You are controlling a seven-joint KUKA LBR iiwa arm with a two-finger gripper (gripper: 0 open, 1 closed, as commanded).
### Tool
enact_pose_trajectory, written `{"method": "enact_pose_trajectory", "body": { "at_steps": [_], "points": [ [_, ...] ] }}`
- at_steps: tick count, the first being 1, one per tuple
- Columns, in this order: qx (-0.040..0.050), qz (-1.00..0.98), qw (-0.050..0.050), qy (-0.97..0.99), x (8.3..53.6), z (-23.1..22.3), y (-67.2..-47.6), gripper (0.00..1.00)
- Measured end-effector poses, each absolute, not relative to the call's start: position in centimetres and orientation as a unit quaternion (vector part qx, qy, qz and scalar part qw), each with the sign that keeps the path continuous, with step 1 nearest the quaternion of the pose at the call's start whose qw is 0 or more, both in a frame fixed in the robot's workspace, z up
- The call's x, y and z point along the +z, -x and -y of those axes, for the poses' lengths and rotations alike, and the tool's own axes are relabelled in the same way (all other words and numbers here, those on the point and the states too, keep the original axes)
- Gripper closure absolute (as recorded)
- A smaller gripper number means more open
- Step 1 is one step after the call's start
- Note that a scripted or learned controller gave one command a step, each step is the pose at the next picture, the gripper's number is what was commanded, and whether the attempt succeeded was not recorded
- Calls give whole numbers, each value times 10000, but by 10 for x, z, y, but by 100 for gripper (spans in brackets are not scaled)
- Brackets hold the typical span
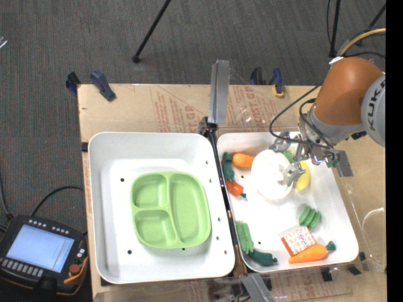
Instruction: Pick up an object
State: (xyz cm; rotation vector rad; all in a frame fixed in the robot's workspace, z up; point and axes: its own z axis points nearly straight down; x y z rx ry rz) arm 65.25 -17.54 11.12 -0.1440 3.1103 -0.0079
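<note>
Two shallow white bins sit side by side on your tabletop (151, 109); the left bin (104, 168) holds a green divided plate (170, 209) lying flat near its middle; the right bin (343, 212) holds the loose things you could pick from. You see the grey arm (346, 99) with its orange band reaching in from the right, and its hand (296, 168) hangs low over the upper part of the right bin, just above a white round dish (272, 175) and touching or nearly touching a yellow piece (304, 181) at the dish's right edge; you cannot tell whether the hand is spread or pressed together, nor whether anything sits between its tips. An orange toy carrot (243, 161) lies at the dish's upper left; a smaller orange-red piece (234, 188) lies by the bin's left wall; green pods (309, 217) lie right of centre; dark green pieces (245, 236) lie along the lower left; a red and white packet (298, 240) sits beside another orange carrot (310, 253) near the lower right corner. A black teach pendant (41, 250) rests on the floor at lower left.
</note>
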Motion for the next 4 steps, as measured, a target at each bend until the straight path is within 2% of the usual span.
{"method": "enact_pose_trajectory", "body": {
  "at_steps": [1,2,3,4],
  "points": [
    [-18,-9982,86,595,228,159,-648,100],
    [12,-9651,1,2619,143,213,-644,100],
    [-41,-9284,92,3715,109,178,-651,100],
    [-2,-9285,40,3713,102,177,-647,0]
  ]
}}
